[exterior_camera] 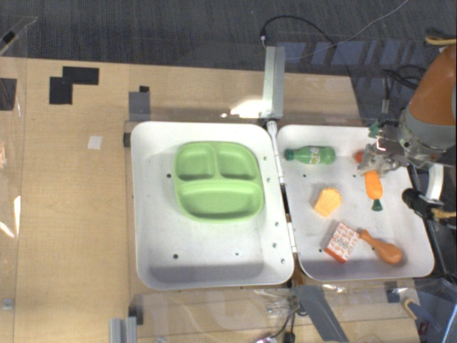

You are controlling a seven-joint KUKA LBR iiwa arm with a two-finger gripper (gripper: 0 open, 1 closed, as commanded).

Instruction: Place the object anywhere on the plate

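I see the tool (376,159) just above the carrot (373,186), grip state unclear. Around the carrot: green bottle (310,155), corn (327,201), snack box (342,242), drumstick (381,247). Green plate (217,180) sits left, in the other bin (153,259).

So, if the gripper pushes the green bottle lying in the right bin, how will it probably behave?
The green bottle lies on its side on the right bin's flat floor, so it would probably roll rather than slide. It looks like smooth plastic, so likely slippery. It seems small, probably light.
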